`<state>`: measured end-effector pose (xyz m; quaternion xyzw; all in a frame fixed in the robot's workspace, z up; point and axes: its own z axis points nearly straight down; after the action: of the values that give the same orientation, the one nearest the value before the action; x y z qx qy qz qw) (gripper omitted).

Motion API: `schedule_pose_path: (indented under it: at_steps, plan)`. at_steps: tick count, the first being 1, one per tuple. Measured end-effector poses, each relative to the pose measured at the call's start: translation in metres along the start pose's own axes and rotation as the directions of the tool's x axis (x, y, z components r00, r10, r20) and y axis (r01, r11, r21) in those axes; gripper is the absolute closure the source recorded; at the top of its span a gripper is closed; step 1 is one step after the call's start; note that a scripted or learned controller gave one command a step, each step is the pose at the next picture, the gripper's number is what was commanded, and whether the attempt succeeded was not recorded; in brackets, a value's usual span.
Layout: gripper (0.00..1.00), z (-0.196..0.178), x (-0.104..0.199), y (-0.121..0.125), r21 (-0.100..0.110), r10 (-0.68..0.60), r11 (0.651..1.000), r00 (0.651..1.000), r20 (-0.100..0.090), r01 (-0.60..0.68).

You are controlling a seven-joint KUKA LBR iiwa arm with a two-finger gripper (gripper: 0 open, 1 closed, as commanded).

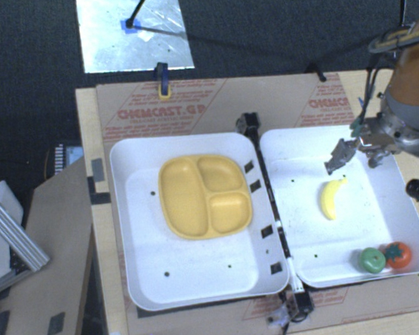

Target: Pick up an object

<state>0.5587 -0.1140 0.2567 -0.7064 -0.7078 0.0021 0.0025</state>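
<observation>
A small yellow banana [332,198] lies in the middle of the right bin [309,264]. My gripper [357,157] hangs just above and behind it, near the bin's far side. It is open, with nothing between its fingers. One finger [340,156] points down and left towards the banana. A green round fruit [370,259] and an orange-red one [398,254] sit touching each other in the right bin's front right corner.
A yellow divided plate [203,195] lies in the left bin [146,274]. A black ridge [270,216] separates the two bins. The arm's orange band [416,78] stands over the right bin's far right corner.
</observation>
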Motion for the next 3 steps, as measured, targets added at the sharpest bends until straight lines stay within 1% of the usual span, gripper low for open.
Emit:
schedule_pose_path:
  at_steps: [1,2,3]
  plan:
    - [0.00,-0.004,0.000,0.002,-0.008,-0.001,1.000,1.000,0.001,0.001]
    - [0.00,0.047,-0.009,-0.003,-0.004,0.002,1.000,1.000,0.000,-0.002]
    - [0.00,0.089,-0.006,-0.005,-0.004,0.002,1.000,1.000,0.000,-0.002]
